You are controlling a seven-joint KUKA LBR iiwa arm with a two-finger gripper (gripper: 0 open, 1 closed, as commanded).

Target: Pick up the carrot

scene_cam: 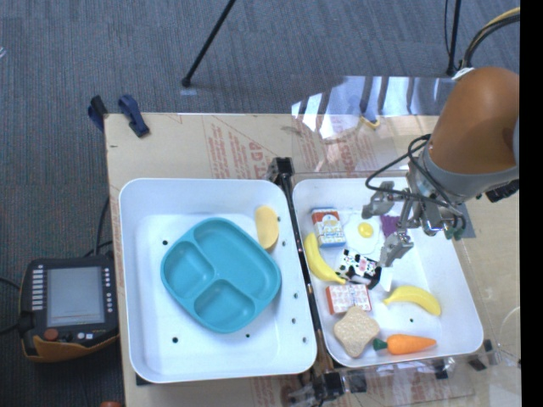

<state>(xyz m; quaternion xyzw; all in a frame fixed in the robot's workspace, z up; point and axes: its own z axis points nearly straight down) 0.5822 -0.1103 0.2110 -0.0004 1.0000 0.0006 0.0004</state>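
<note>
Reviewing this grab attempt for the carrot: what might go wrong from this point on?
The carrot lies close to the front wall of the right bin, so a descending gripper may hit the rim. The slice of bread sits right beside the carrot's green end and a banana lies just above it; either could be knocked or grabbed instead. The gripper hangs well away, over the fried egg and cow-patterned toy, which it may brush.

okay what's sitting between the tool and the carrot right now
In the camera view, a yellow banana lies between the tool and the carrot, in the right bin. Bare white bin floor fills the rest.
</note>
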